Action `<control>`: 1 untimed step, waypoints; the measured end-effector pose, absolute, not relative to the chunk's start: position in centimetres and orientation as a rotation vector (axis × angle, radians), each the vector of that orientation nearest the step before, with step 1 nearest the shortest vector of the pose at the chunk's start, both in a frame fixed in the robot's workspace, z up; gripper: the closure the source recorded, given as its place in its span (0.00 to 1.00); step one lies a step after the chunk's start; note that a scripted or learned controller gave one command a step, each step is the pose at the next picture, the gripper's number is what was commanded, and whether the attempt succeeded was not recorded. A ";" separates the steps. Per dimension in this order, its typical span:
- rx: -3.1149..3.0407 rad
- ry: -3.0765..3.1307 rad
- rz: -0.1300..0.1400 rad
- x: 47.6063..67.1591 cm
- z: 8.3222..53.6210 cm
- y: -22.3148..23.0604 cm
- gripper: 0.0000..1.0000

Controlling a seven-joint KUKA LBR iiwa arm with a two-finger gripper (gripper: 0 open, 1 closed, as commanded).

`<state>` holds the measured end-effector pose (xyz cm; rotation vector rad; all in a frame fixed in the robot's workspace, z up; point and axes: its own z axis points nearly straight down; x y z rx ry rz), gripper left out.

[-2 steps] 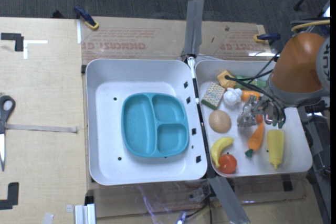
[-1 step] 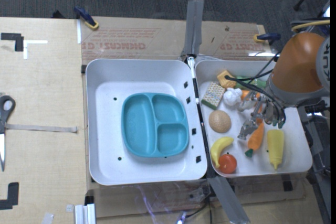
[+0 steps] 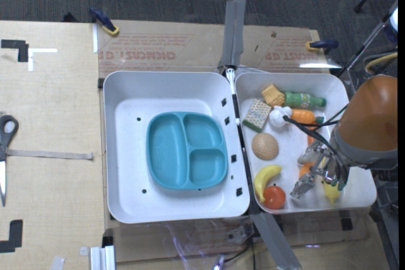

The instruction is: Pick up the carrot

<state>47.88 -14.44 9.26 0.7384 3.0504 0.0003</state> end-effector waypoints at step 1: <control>1.108 2.937 0.000 49.7 9.2 -12.1 0.00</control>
